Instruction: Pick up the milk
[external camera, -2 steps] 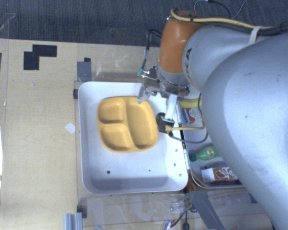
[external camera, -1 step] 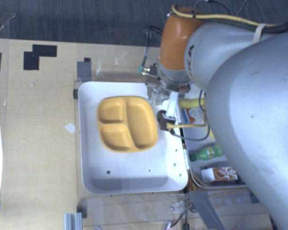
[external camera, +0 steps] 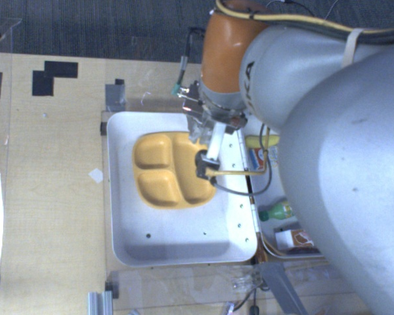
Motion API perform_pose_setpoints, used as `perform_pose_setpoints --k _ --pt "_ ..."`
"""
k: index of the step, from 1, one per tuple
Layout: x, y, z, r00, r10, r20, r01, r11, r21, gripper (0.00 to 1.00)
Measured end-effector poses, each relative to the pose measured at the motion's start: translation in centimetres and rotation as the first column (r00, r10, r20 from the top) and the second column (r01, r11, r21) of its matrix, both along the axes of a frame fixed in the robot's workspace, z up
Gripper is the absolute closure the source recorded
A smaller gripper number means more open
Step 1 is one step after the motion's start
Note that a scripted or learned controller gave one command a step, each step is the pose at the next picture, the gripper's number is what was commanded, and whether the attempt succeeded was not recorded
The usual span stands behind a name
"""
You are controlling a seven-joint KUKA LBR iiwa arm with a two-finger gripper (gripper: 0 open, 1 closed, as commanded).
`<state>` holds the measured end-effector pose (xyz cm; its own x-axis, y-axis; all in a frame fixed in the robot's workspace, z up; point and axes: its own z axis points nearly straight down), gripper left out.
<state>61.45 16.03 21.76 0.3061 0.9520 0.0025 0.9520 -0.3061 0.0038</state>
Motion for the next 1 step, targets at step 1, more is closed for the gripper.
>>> perform_pose_setpoints --k 1 --pt "-0.98 6.41 0.29 0.943 0.331 0.001 -0.331 0.943 -0.001 1.00"
